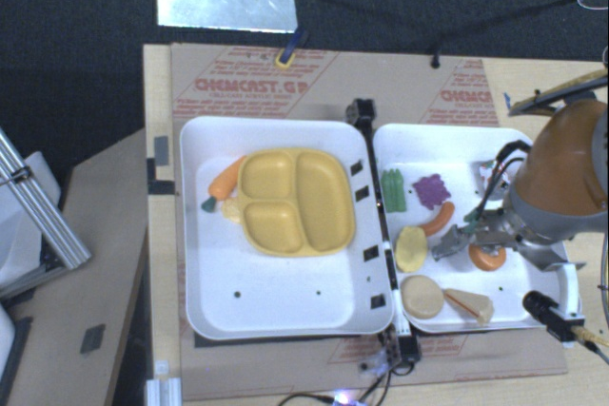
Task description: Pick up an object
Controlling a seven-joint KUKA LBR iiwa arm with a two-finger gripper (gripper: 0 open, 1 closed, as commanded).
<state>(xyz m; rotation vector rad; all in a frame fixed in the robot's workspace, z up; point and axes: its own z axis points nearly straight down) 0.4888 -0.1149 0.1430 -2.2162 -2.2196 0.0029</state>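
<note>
My gripper (459, 242) hangs low over the middle of the right bin (457, 140), reaching in from the right. It sits between a red-orange sausage (439, 219) on its far left and an orange round slice (488, 258) just to its right, partly under the wrist. Left of it lies a yellow potato-like piece (411, 248). Toward the front are a tan round bun (423, 296) and a pale wedge (470, 303). Purple grapes (431, 189) and a green piece (393, 189) lie farther back. Nothing shows between the fingers.
The left bin (219, 299) holds a yellow divided plate (290, 202) with an orange carrot (225, 179) at its left edge. A black-clipped divider (373, 204) separates the two bins. The arm's orange band (569, 157) covers the right bin's right side.
</note>
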